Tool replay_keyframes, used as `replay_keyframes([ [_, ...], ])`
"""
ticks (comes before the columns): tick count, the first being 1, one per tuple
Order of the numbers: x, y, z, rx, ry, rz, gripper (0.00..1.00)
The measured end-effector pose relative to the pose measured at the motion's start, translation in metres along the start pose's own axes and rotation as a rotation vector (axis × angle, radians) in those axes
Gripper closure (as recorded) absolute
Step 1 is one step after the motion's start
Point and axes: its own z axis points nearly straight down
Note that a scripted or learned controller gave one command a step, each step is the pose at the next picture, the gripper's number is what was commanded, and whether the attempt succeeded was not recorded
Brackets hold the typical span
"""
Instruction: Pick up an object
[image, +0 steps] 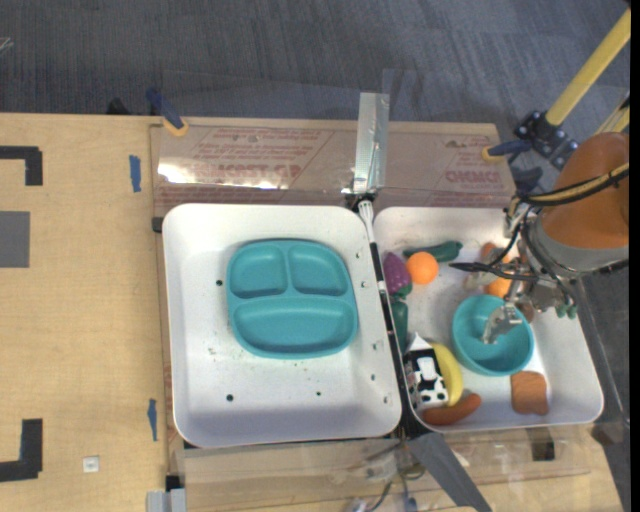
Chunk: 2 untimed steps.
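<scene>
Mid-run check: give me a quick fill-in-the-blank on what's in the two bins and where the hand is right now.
1. The teal divided plate lies in the ____ bin of the camera view.
2. The hand hangs over the teal ____ in the right bin.
3. The round orange fruit lies beside a ____ toy near the divider between the bins.
4. The divided plate has ____ compartments.

Missing words: left; bowl; purple; three
</scene>
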Motion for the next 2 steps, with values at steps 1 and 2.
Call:
replay_keyframes([
  [1,-0.003,0.0,-0.012,0.002,-0.007,0.0,1.0],
  [2,-0.041,0.055,-0.048,-0.003,0.011,0.165,1.0],
])
